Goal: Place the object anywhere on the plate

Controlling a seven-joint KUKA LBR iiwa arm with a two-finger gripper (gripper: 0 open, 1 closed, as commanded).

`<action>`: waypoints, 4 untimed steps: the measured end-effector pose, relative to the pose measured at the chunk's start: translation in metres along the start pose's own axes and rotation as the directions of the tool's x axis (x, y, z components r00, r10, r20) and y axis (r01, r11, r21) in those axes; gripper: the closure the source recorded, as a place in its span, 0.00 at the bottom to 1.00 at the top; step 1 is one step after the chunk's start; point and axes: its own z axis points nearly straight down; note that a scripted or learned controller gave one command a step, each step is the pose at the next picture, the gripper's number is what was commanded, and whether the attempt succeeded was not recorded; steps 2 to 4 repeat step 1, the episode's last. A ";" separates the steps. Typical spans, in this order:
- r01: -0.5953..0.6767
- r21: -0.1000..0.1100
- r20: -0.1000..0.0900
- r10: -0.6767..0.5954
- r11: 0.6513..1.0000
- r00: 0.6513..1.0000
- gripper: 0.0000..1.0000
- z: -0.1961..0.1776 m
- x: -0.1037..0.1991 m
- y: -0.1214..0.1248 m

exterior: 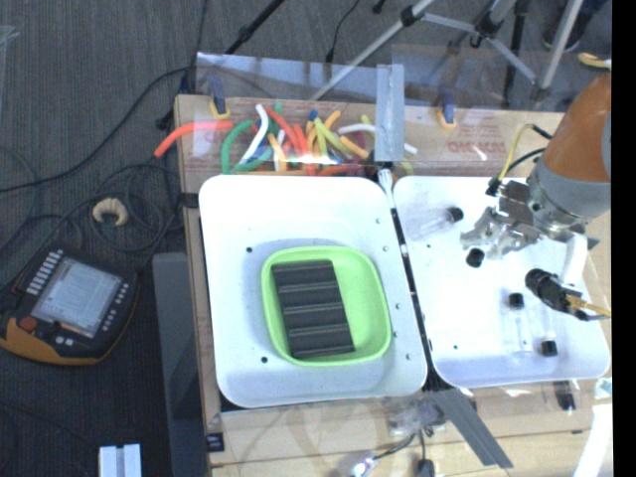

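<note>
Arm cut off at right edge; gripper over right bin, finger state cannot tell. Red print on board behind bins too blurred to read. Dark ribbed rectangular object lies flat on green plate in left bin, long axis running near-to-far, slightly tilted.

Arm: grey, orange band showing at the right edge, upper half of the frame.
Wrist: angled down and leftward.
Gripper: low, right of centre, pointing left.
</note>
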 end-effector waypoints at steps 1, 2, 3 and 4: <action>0.000 0.000 0.000 0.000 1.000 1.000 0.00 0.000 0.000 0.000; 0.000 0.000 0.000 0.000 1.000 1.000 0.00 0.000 0.000 0.000; 0.000 0.000 0.000 0.000 1.000 1.000 0.00 0.000 0.000 0.000; 0.000 0.000 0.000 0.000 1.000 1.000 0.00 0.000 0.000 0.000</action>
